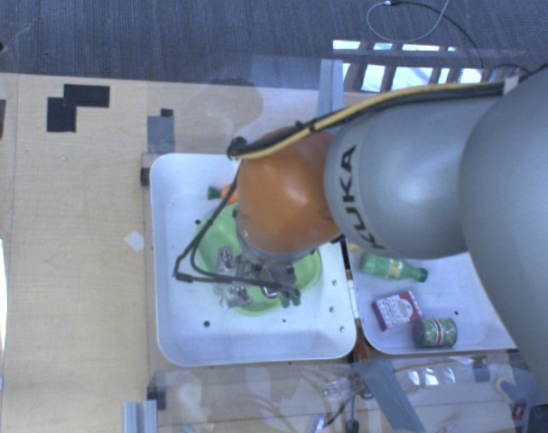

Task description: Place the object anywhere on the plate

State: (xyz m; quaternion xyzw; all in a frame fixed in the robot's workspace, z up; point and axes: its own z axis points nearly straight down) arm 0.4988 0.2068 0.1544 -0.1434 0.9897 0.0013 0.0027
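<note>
- The grey arm [436, 170] comes in from the right of the frame and fills most of the upper right, its orange band [283, 197] sitting over the middle of the left bin [179, 332].
- The hand [255, 282] hangs low over a green plate [215, 233] that lies in the left bin; the arm covers much of the plate, so only its left edge and lower rim show.
- I cannot tell how the hand stands, nor whether anything is in it: the metal parts blur together from this angle.
- A black cable [197, 246] loops out from the wrist over the left side of the plate.
- A small orange and green bit [218, 190] peeks out at the upper left of the plate, just beside the band; too little shows to name it.
- In the right bin [490, 341], lower right of the frame, lie a green bottle [393, 267] on its side, a small red packet [397, 310] below it, and a dark can [435, 332] just right of the packet.
- The pale wooden bench [66, 269] stretches to the left, with black marks [75, 105] in the upper left.
</note>
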